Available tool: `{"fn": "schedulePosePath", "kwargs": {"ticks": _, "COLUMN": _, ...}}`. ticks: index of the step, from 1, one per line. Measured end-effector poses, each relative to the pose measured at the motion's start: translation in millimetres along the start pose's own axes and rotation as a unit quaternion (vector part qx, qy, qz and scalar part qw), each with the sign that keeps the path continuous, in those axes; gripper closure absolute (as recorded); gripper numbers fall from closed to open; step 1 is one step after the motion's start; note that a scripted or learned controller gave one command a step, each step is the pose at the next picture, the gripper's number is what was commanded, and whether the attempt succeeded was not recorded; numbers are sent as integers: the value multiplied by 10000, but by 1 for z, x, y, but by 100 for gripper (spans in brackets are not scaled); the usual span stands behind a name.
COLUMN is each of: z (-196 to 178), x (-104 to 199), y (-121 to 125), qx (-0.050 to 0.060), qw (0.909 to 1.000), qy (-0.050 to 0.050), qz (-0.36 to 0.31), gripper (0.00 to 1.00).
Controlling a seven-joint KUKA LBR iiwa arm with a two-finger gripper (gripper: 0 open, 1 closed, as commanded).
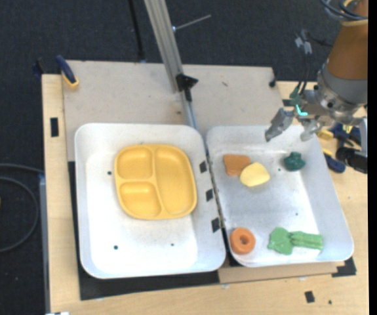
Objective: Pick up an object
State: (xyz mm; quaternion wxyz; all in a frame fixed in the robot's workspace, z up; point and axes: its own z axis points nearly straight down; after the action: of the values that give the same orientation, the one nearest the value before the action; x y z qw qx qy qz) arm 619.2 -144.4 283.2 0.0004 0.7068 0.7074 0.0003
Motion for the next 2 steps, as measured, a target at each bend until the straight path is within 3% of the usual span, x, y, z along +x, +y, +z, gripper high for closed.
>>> {"fn": "schedulePosePath", "kwargs": {"ticks": 1, "z": 0, "x": 0, "y": 0, "qx": -4, "qw": 10000, "qy": -1, "qz": -1, "gripper": 0}}
{"fn": "schedulePosePath", "kwargs": {"ticks": 2, "z": 47, "x": -10, "y": -4, "qx": 20, "qw": 10000, "qy": -7, "qz": 6, "gripper": 0}}
